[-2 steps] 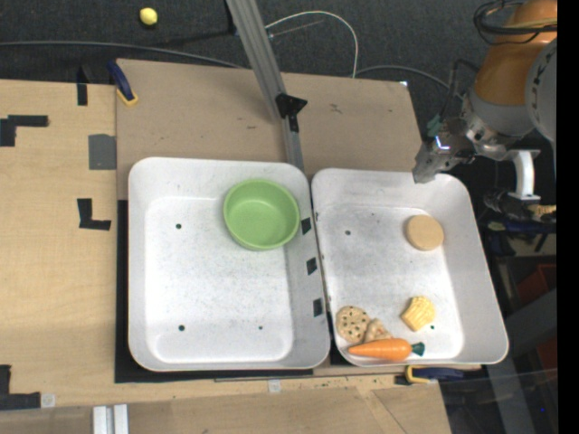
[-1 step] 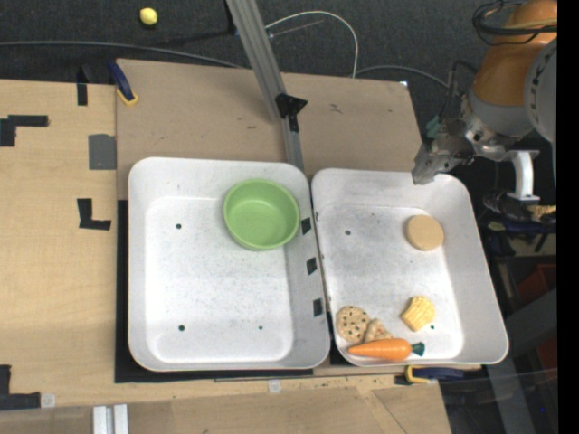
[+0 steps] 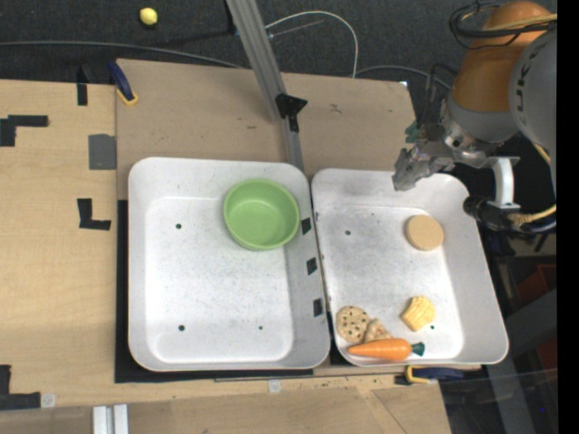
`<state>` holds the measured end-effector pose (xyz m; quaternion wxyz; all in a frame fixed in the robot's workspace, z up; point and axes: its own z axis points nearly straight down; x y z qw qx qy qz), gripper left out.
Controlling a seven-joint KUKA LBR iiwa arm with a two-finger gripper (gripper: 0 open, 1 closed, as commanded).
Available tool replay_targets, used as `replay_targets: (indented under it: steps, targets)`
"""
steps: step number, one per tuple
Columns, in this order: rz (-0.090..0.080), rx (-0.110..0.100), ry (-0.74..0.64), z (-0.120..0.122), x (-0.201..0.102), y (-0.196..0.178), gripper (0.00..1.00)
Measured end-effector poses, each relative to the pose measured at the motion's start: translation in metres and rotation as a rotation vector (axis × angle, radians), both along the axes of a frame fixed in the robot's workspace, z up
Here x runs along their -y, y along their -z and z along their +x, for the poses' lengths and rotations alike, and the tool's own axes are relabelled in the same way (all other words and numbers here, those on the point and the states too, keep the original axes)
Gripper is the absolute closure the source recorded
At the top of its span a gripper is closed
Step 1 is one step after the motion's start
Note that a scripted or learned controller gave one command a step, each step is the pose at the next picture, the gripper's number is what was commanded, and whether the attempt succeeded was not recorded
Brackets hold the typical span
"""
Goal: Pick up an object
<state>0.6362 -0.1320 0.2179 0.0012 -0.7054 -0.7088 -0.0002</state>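
Two white bins [image 3: 145,269] are sitting side by side; end effector [image 3: 404,177] is hovering over the right bin's far edge, grip state unclear.

Brightness: even and fairly bright over the surface [image 3: 208,120]; dim toward the dark floor at top.
Light source: overhead and diffuse, exact position not discernible.
Shadows: soft and short; faint rim shade inside the left bin [image 3: 149,269] and right bin [image 3: 470,333], small dark patch under the green bowl [image 3: 261,213].
Glare: mild washout on white bin walls; soft sheen on the orange band [image 3: 493,57].
Sharpness: moderate, grainy; gripper [image 3: 409,170] slightly soft.
Distortion: slight slant, edges not visibly bent.
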Motion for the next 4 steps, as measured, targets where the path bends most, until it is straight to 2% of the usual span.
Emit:
replay_targets:
  steps: [3,4]
  targets:
    - [0.000,-0.003,-0.001,-0.059,-0.146,0.021,1.00]
    - [0.000,0.000,-0.002,-0.071,-0.190,0.008,1.00]
